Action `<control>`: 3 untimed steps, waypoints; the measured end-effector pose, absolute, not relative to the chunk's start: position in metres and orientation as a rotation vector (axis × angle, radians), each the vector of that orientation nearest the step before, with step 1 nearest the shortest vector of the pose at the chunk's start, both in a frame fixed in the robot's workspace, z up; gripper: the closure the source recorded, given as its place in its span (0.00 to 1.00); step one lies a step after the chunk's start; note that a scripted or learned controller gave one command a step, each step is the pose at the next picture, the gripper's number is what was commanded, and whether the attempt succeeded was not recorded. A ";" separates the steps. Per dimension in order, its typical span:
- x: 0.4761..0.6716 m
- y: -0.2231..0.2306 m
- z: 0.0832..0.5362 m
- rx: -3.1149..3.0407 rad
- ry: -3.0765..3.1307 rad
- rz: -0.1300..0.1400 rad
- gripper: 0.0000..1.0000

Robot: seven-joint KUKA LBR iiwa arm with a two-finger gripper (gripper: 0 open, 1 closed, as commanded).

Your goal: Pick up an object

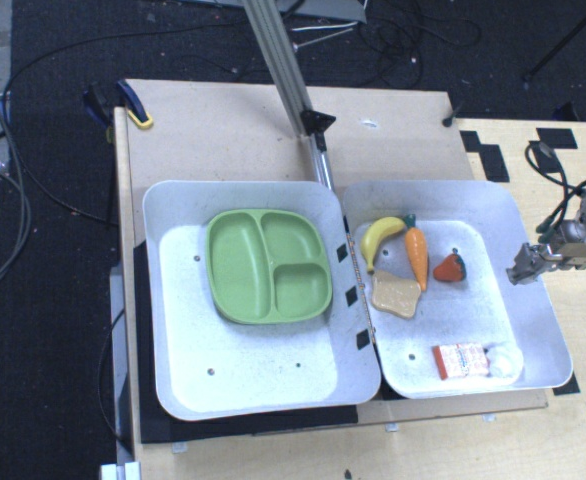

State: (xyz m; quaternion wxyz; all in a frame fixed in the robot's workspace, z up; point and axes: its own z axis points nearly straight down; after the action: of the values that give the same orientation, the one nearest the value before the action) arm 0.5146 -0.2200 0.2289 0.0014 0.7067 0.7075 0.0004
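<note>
The green divided plate (270,266) is lying flat in the left bin (173,368), looking stiff and light, graspable only by its rim. The right bin (533,308) is holding the smaller things, bunched toward its upper left.

The carrot (416,256) is running its long axis from twelve to six o'clock, green top at twelve; it is looking rigid and smooth, likely slippery, so pinching across its middle seems wisest. The banana (378,239) is curving just beside it at nine o'clock. The slice of bread (394,295) is lying flat, touching the carrot's lower end. The small box (461,360), at five o'clock in the bin, is lying lengthwise from nine to three. The strawberry (450,269) is sitting at the carrot's three o'clock.

The gripper (525,270) is hovering over the bin's right rim, holding nothing I can see; whether its claw is spread or pressed together, I cannot tell.
</note>
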 end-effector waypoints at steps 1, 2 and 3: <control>0.515 -0.166 0.218 2.216 2.231 0.001 1.00; 0.524 -0.109 0.215 2.213 2.231 0.003 1.00; 0.529 -0.048 0.214 2.214 2.231 0.002 1.00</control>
State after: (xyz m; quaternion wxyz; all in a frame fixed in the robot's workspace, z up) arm 0.5287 -0.0477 0.2141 -0.0006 0.7045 0.7097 0.0005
